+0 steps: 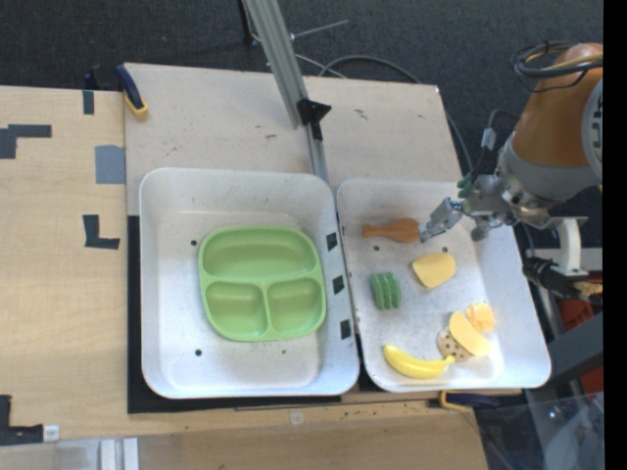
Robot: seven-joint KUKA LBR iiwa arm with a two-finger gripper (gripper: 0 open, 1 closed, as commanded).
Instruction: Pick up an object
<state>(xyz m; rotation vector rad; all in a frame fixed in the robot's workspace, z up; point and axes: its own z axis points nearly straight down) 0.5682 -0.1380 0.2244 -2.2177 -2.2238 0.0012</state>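
The right bin (512, 292) holds several toy foods. A brown drumstick-shaped piece (392, 230) lies at its upper left, and a yellow wedge (434, 269) sits just below and to the right of it. A green ridged piece (385, 290) is near the bin's left wall. A yellow banana (416, 362) rests along the front, beside a yellow-orange piece (470, 331). My gripper (458, 227) hangs over the bin's upper right, just right of the drumstick and above the wedge. It is open, with nothing between its fingers.
The left bin (167, 262) carries a green divided plate (263, 282). A metal pole (284, 57) slants down to the divider between the bins. Cables and arm hardware crowd the right edge (563, 272).
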